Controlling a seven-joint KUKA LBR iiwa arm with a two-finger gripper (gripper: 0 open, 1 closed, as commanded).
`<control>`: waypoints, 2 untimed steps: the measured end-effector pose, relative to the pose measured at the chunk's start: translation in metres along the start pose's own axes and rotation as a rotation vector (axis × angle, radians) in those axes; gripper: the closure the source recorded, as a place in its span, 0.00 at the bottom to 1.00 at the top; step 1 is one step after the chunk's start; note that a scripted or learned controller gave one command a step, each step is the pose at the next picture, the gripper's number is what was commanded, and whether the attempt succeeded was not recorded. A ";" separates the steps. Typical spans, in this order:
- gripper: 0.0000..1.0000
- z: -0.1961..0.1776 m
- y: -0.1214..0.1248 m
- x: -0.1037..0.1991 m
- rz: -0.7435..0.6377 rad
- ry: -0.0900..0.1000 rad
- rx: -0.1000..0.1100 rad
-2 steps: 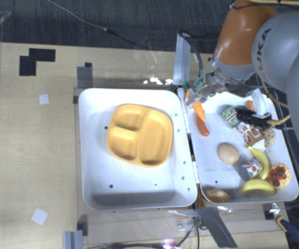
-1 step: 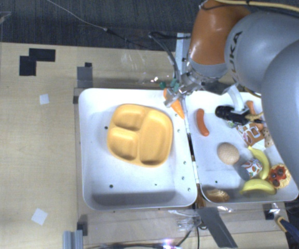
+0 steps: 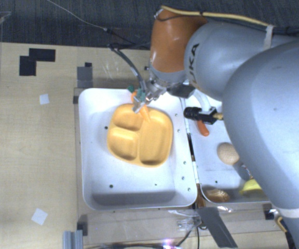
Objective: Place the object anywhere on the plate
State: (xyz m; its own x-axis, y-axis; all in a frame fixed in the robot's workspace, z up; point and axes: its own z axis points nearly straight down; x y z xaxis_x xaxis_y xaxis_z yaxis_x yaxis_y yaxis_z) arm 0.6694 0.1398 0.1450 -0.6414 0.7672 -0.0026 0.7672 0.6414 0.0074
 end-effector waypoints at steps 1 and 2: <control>1.00 -0.017 -0.008 0.091 0.048 0.003 -0.001; 1.00 0.031 -0.013 0.105 -0.143 -0.005 -0.010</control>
State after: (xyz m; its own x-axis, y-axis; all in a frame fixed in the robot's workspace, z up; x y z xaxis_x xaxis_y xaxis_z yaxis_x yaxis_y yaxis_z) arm 0.5921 0.2116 0.1134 -0.7439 0.6682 -0.0096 0.6680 0.7440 0.0167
